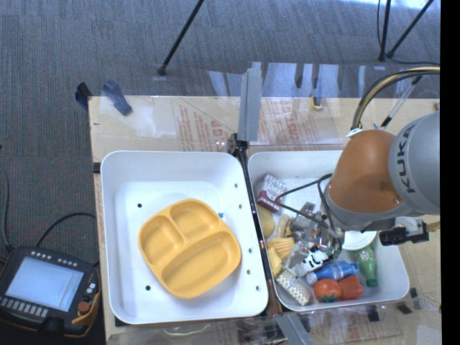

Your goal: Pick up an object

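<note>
White plastic walls make up the left bin (pixel 115 192), which holds one yellow divided tray (pixel 189 246), and the right bin (pixel 302 158), crowded with a blue bottle (pixel 335 271), a red tomato-like toy (pixel 328 290), a green bottle (pixel 367 266), a yellow corn-like piece (pixel 281 248) and a patterned packet (pixel 272 187). The gripper (pixel 314 234) sits low over that pile beside the corn-like piece, and I cannot tell how its claw stands. To pick cleanly it should settle on one item standing apart from its neighbours, close squarely across it and lift straight up.

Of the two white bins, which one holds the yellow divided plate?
The left bin holds the yellow plate; the right bin holds many small items under the gripper.
</note>
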Available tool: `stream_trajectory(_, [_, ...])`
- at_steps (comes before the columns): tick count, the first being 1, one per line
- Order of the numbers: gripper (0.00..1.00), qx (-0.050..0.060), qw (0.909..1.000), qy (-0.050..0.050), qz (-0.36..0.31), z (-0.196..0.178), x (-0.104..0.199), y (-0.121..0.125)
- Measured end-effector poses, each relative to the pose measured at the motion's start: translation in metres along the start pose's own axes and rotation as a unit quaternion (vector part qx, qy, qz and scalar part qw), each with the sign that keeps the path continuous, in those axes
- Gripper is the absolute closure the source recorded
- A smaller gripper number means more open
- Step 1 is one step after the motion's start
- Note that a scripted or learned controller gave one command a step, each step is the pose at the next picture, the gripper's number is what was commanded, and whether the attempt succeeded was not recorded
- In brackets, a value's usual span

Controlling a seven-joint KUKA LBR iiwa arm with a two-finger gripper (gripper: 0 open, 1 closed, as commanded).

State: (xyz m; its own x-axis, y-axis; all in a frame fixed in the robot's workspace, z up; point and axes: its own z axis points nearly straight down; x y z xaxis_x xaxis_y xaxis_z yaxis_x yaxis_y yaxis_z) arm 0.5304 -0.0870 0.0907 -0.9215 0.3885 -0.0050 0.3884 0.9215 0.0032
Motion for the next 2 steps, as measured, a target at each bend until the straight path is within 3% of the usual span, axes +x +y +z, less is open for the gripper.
stream_trajectory(1, [1.0,-0.001,1.0,-0.004,-0.001,-0.011,-0.003,0.001])
stream_trajectory(2, [1.0,0.0,0.9954,-0.001,0.096,-0.16,-0.014,0.029])
